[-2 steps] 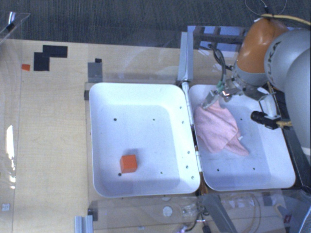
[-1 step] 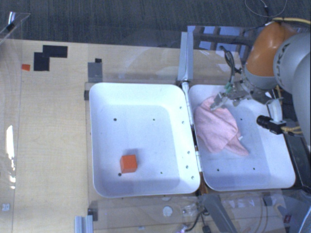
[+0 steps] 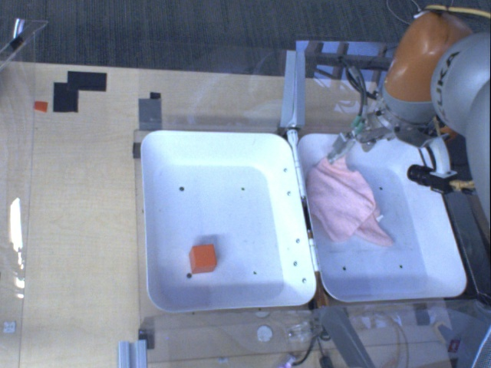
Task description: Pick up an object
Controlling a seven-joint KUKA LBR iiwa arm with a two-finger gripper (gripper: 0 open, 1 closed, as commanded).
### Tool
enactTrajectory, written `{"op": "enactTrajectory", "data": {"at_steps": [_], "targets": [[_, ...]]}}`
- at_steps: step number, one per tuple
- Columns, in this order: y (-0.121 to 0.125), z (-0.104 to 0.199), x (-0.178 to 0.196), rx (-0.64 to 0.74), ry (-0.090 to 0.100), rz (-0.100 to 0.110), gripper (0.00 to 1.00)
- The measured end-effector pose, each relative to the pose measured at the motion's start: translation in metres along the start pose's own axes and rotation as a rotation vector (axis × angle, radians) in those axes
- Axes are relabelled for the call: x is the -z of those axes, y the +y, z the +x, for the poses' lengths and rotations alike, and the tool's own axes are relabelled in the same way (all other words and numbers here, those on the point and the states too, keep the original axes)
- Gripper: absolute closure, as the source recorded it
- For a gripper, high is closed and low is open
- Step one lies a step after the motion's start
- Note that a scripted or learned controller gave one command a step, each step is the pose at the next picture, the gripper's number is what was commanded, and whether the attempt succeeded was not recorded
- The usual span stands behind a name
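I see the pale wooden bench [image 3: 77,228] carrying two white bins side by side: the left bin [image 3: 222,148] and the right bin [image 3: 430,282].

Gripper [image 3: 338,153] over right bin [image 3: 430,282], touching cloth [image 3: 347,204] just below it. Block [image 3: 203,258] in left bin [image 3: 161,205], well left of gripper.

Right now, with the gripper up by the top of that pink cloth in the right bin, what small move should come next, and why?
Probably a short lift straight up. The gripper sits at the upper corner of the pink cloth, which hangs down and lies bunched in the right bin; rising would show whether the cloth comes along.
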State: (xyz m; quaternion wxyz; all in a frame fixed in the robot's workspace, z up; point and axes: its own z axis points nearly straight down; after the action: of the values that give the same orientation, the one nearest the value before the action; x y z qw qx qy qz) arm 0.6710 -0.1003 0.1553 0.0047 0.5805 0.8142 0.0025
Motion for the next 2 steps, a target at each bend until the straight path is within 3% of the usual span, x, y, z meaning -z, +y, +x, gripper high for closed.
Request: {"op": "enactTrajectory", "data": {"at_steps": [1, 2], "targets": [[-0.028, -0.021, -0.063, 0.068, -0.002, -0.006, 0.0], [-0.063, -0.013, -0.062, 0.085, -0.004, -0.008, 0.0]]}}
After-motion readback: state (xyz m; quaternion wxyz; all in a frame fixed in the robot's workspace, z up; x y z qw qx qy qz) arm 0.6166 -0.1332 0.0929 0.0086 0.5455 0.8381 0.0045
